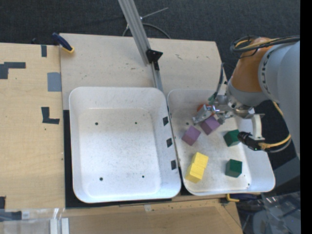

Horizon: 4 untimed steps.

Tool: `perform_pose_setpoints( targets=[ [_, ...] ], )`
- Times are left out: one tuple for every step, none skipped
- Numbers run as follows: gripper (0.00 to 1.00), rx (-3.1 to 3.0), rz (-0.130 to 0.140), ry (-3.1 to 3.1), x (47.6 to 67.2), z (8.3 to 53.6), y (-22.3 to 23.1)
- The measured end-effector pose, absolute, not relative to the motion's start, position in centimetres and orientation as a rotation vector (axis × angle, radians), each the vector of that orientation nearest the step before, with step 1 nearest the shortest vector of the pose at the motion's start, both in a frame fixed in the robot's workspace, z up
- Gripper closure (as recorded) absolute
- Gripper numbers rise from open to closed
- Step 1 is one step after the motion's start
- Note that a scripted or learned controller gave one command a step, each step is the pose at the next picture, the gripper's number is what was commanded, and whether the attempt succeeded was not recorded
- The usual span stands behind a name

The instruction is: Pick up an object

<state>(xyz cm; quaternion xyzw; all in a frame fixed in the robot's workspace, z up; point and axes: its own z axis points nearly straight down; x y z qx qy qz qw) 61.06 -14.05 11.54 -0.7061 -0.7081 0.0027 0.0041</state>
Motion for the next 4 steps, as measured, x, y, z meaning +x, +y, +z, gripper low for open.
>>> perform_pose_setpoints(
  targets=[
    [0.00, -2.217, 0.003, -2.223, 60.9, 11.0, -12.2],
    [1.00, -2.217, 0.002, -2.222, 60.8, 12.0, -12.3],
    [1.00, -2.211, -0.009, -2.234, 63.1, 19.5, -1.6],
    [1.00, -2.212, -0.001, -2.230, 64.0, 19.2, 5.3]
  ],
)
